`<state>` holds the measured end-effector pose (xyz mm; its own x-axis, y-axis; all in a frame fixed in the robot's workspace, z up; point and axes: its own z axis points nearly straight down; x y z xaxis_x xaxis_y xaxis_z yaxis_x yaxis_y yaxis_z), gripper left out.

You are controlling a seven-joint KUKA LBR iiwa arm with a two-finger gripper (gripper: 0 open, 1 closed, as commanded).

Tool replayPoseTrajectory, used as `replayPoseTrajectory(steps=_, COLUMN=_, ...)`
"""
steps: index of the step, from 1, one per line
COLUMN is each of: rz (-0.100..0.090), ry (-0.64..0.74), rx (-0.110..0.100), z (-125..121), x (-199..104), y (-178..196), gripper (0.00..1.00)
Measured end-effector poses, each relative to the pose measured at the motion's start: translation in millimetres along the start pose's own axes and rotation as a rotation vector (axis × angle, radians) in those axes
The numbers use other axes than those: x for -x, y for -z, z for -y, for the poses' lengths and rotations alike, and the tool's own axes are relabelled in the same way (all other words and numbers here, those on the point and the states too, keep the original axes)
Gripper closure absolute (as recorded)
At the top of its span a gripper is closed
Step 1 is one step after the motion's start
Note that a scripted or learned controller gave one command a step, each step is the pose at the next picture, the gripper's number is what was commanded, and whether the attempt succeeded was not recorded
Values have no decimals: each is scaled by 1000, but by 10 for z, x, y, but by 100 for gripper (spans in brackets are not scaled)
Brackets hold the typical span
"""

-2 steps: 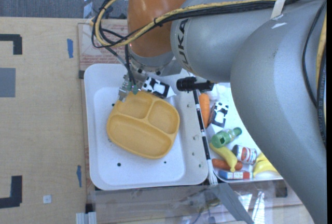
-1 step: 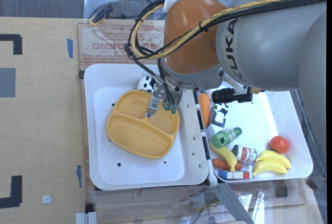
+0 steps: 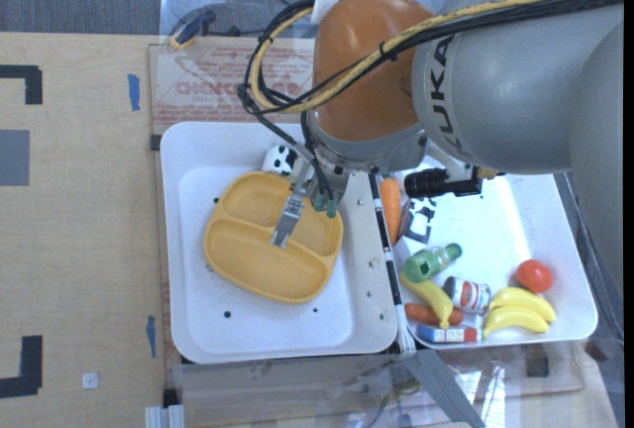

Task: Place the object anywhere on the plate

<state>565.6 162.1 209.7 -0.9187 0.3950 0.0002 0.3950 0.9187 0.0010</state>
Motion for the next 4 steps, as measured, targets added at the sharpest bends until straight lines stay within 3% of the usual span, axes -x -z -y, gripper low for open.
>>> replayPoseTrajectory(steps=1, rz=4, ry=-2, rx=4, z=-10, x=11, y=109, gripper=100)
replayPoseTrajectory(steps=2, rz=4, ry=-1, rx=4, z=-10, x=10, y=108, gripper=0)
replayPoseTrajectory(steps=3, rz=8, ry=-3, rx=9, z=-21, x=21, y=217, gripper=100)
replayPoseTrajectory(steps=4, rz=5, ry=192, rx=3, z=-179, x=460, y=-527, gripper=100)
